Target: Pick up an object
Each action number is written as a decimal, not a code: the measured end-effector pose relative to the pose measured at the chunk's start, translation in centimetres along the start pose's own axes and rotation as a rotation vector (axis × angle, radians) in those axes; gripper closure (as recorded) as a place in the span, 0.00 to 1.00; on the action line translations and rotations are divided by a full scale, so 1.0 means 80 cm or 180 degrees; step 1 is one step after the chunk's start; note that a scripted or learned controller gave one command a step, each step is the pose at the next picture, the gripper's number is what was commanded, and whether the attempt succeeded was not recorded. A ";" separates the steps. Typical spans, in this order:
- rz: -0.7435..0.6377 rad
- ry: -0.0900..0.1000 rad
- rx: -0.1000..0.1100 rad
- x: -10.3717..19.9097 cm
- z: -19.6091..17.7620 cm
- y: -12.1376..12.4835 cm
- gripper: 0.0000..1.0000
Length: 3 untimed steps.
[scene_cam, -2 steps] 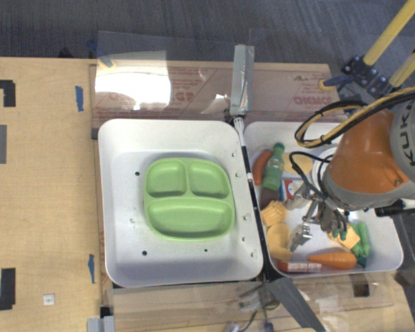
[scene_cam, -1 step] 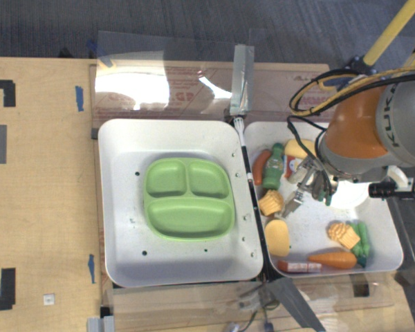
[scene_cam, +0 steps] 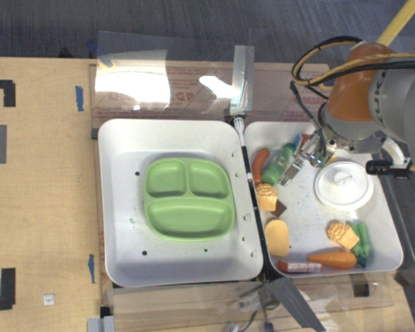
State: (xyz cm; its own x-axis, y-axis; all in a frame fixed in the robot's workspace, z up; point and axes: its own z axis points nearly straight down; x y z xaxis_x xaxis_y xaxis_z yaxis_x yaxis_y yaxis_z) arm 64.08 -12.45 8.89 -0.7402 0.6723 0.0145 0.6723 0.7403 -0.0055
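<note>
Gripper low in right bin, finger state: cannot tell. Green bottle touching at its left (nearest target). Centre over bottle, descend straight, avoid red sausage.

Nothing on the bench could be read from where I stood. A clear plastic sheet behind the bins carried faint reddish print, but glare washed it out and no word came through. A small tube at the near edge of the right bin bore a red and white label, its lettering too small to make out. Black corner marks on the cardboard were shapes, not letters.
</note>
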 end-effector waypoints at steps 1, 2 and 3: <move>0.1432 -0.0048 -0.0039 0.032 0.002 0.017 0.00; 0.1422 -0.0072 -0.0053 0.030 -0.014 0.019 1.00; 0.1421 -0.0066 -0.0048 0.031 -0.013 0.019 0.00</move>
State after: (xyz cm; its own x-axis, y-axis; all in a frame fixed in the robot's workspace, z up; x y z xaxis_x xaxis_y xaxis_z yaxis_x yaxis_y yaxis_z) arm 63.27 -9.64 9.96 -0.3775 0.9260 -0.0061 0.9260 0.3775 0.0078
